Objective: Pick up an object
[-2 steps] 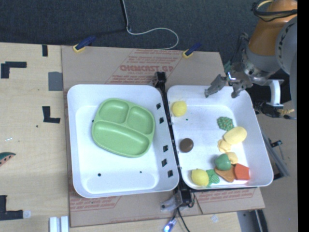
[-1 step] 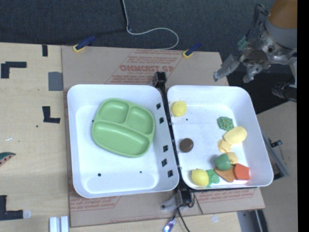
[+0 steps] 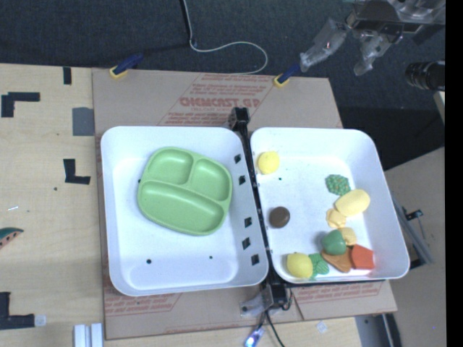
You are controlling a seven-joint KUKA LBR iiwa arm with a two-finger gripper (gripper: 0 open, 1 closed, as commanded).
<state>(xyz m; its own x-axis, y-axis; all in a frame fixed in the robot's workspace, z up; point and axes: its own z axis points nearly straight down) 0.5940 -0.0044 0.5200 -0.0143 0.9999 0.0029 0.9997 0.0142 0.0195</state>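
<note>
White plastic bins sit side by side on the bench (image 3: 43,194), and the right bin (image 3: 376,157) carries all the loose pieces: a yellow ball (image 3: 268,162) near the divider, a brown disc (image 3: 279,216) below it, a green knobbly piece (image 3: 336,184), a pale yellow lump (image 3: 352,202), and a crowded heap at the near right corner with a lemon-like piece (image 3: 299,265), a green round piece (image 3: 333,242) and an orange-red block (image 3: 362,257). The left bin (image 3: 116,150) bears a green divided plate (image 3: 185,191). The gripper (image 3: 346,55) hangs high past the far edge of the bins, over dark floor (image 3: 87,13), its fingers spread apart with nothing between them. By my reading the pick has not begun; this is the approach stage. Next it needs to travel in over the right bin and come down on one piece; the ball or the disc look easiest, each standing well apart from its neighbours, whereas the corner heap leaves little room for fingers. Printed cardboard (image 3: 217,100) lies under the bins on pale wood, a thin cable (image 3: 217,48) loops behind, and black tape marks dot the bench's left side
</note>
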